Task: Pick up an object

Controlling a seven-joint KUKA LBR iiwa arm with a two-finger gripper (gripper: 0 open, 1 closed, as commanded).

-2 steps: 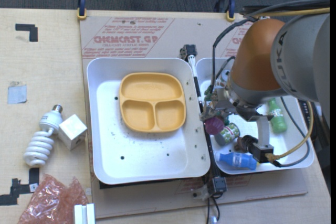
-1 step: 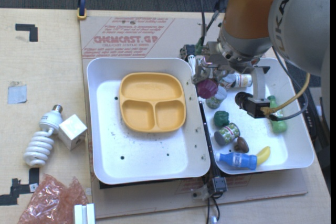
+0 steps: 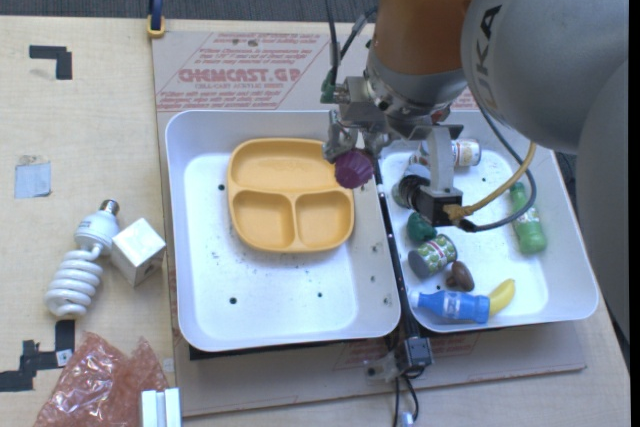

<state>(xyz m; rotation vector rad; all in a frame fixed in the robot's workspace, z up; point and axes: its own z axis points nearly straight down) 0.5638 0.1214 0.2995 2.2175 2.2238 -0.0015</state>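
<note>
Camera view | fingers point(image 3: 350, 153) seemingly gripping purple object point(image 3: 353, 169) | wrist hides fingers' upper part

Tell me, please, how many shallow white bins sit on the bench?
2. The left shallow white bin holds a yellow divided plastic tray; the right shallow white bin adjoins it, holding small items, some possibly hidden under the arm.

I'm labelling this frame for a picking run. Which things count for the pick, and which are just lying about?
For the pick:
gripper
purple object at its fingers
green can
blue bottle
banana
green bottle

Lying about:
yellow divided tray
spiral light bulb
white cube
red mesh bag
</note>
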